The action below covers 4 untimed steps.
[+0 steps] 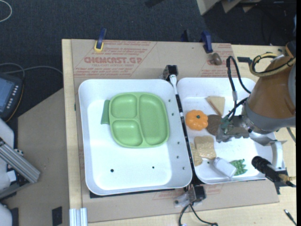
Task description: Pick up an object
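Brown board bench (pixel 117 60) bears two white bins (pixel 94 140) above dark carpet (pixel 70 8).

I've got the brown bench (pixel 141 55) filling mid-frame. Two white bins sit on it: left bin (pixel 94 140), right bin (pixel 197 86), touching at centre.

Smooth, faintly glossy white plastic bins (pixel 89 126). Matt green plastic plate (pixel 139 119), sectioned. Brown printed cardboard over the bench (pixel 117 55). Glossy orange pumpkin (pixel 196 119). Rough, grainy tan sponge (pixel 205 148). Dark carpet (pixel 70 13), fuzzy.
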Motion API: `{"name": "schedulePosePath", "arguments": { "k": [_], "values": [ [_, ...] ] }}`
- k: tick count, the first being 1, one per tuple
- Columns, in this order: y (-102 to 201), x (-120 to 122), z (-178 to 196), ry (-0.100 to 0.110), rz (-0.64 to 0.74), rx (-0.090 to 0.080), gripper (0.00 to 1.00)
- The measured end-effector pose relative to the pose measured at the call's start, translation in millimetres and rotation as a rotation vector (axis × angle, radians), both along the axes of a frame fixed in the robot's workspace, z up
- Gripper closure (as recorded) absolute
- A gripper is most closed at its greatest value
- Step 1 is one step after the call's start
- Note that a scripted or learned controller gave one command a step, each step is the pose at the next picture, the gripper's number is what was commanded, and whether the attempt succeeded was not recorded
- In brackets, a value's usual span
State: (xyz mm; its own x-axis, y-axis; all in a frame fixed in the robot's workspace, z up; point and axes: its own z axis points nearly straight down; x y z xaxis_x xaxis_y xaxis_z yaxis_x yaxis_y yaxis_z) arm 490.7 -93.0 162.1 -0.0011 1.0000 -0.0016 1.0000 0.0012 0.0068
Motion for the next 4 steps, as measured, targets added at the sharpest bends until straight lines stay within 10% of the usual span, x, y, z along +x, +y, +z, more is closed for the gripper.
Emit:
{"name": "schedulePosePath", "arguments": {
  "k": [2,4],
  "values": [
    [7.0,0.4,63.9,0.002,0.0,0.0,1.0],
    [30.6,96.6,57.0,0.002,0.002,0.001,1.0]
  ]
}}
